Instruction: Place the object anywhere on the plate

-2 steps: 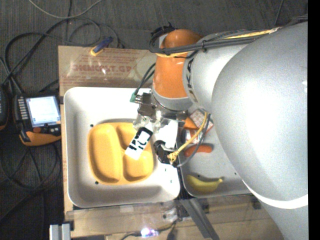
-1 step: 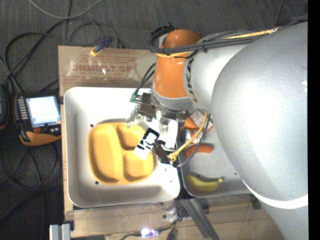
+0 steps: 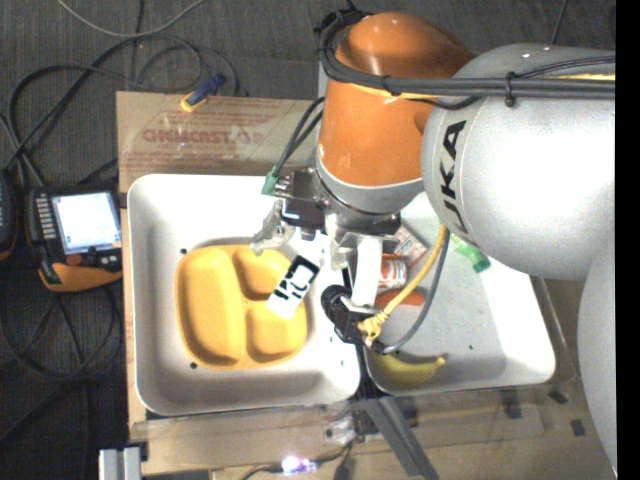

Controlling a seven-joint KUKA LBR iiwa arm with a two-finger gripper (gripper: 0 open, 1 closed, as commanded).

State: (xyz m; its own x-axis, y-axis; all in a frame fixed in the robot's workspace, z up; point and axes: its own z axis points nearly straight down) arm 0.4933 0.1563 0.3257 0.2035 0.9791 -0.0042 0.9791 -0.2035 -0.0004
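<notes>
Looming closest to the lens, the arm (image 3: 520,158) fills the upper right, grey with a broad orange band; on its grey shell the letters "KU" of the maker's name can be read, the rest running out of sight. Below the band the wrist drops over the seam between the two bins, and the claw (image 3: 300,268) hangs above the right side of the yellow plate (image 3: 215,308). Cables and the wrist's own body crowd the spot, so whether the claw is apart or together cannot be told.

At the claw's tip a small white-and-black tag (image 3: 292,290) lies over the plate's right compartment, its long axis slanting from upper right down to lower left; it carries black marks that are too small to read. Whether it is the object itself or a part of the tool is not clear, nor whether anything is clamped.

The plate sits in the left bin (image 3: 150,218). In the right bin (image 3: 500,358) a banana (image 3: 410,368) lies near the front wall, below and right of the claw, and a red-labelled packet (image 3: 400,268) shows behind the wrist. Faint lettering marks the cardboard (image 3: 190,133) beyond the bins.
</notes>
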